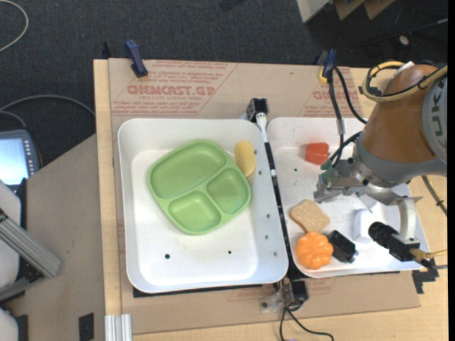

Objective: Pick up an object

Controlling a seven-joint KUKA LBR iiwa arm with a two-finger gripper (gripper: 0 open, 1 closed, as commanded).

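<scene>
Since the arm (399, 119) partly hides the tool (328, 185) above the right bin (293, 165), its state cannot be told.

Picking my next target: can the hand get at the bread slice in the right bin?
Probably yes. The hand sits just beyond the bread slice in the same bin, and nothing covers the slice; the orange pumpkin only crowds its near edge.

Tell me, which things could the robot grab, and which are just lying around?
For the job:
gripper, red toy, bread slice, orange pumpkin, black block, yellow fruit, green plate

Just lying about:
left bin, right bin, blue clamp, cardboard sheet
</scene>
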